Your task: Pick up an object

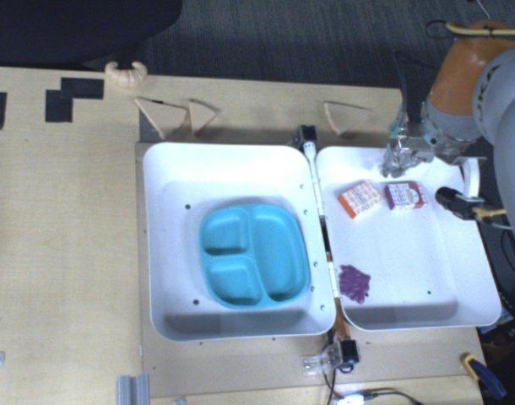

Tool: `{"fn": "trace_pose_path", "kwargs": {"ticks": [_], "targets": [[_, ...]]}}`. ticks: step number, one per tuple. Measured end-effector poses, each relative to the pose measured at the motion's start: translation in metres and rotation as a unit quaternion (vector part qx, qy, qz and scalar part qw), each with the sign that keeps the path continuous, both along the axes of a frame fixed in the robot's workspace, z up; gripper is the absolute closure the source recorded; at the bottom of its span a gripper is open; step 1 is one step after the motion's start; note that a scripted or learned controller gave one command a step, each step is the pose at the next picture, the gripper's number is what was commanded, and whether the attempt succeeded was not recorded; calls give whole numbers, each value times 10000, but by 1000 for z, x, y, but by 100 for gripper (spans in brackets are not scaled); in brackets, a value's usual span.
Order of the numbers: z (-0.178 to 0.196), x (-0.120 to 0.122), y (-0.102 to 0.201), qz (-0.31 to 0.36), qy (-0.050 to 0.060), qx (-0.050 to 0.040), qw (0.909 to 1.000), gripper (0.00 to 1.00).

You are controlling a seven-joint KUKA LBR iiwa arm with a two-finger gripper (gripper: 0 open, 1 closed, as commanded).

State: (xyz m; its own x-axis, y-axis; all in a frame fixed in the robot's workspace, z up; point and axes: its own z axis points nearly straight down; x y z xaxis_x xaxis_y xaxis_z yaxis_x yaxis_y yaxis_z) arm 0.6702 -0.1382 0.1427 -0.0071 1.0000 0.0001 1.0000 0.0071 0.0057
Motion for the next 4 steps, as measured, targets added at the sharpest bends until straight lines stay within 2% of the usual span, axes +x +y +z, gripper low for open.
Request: {"fn": "trace_pose_path", "kwargs": {"ticks": [1, 2, 3, 4], "targets": [[-44, -44, -59, -12, -36, -25, 10000, 100], [54, 0, 30, -3, -4, 2, 10000, 100], [102, -1, 59, -2, 0, -2, 10000, 100], [88, -1, 134, -1, 12, 6, 10000, 100]]}}
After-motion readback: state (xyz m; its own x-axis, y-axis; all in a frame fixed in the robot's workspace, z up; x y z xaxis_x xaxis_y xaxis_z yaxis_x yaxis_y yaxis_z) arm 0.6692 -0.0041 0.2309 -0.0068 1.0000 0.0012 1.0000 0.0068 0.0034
